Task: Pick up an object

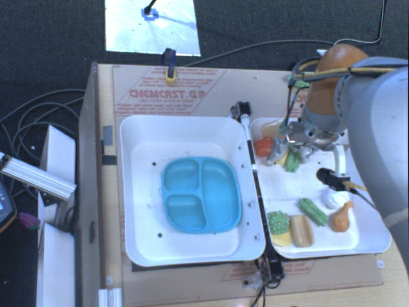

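The gripper (289, 151) hovers low over toy food at the right bin's (370, 235) upper left, nothing lifted yet, its grip state impossible to tell.

A robotics lab: loose cables (45, 107) at nine o'clock, a clamped bench board (172, 91), and a calibration sheet (151, 18) at twelve.

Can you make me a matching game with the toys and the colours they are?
Things:
1. divided plate
2. toy broccoli
3. toy tomato
4. toy bread roll

Colours:
A. red
B. tan
C. blue
D. green

Pairs: 1-C, 2-D, 3-A, 4-B
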Action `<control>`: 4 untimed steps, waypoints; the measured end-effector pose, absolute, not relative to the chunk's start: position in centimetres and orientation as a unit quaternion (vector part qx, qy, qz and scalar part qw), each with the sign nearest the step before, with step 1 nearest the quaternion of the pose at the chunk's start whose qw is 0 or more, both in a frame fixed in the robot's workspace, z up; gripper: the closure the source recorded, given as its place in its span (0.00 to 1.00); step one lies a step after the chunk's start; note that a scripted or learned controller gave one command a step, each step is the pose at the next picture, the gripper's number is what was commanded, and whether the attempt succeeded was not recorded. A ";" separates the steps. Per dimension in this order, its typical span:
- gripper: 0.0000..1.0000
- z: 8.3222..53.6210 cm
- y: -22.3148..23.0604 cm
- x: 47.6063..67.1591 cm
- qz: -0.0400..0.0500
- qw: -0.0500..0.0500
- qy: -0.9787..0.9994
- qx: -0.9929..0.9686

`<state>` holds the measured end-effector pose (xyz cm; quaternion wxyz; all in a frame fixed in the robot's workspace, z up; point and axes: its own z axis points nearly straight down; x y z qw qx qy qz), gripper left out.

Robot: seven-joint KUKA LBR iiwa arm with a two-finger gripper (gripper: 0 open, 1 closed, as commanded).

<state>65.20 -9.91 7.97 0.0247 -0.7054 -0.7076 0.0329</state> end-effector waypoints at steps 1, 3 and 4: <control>0.00 8.8 -14.2 66.8 0.001 0.000 -0.708 -0.706; 0.00 9.9 -14.1 66.9 0.001 0.000 -0.710 -0.705; 0.00 15.8 -11.2 67.0 -0.001 -0.002 -0.709 -0.705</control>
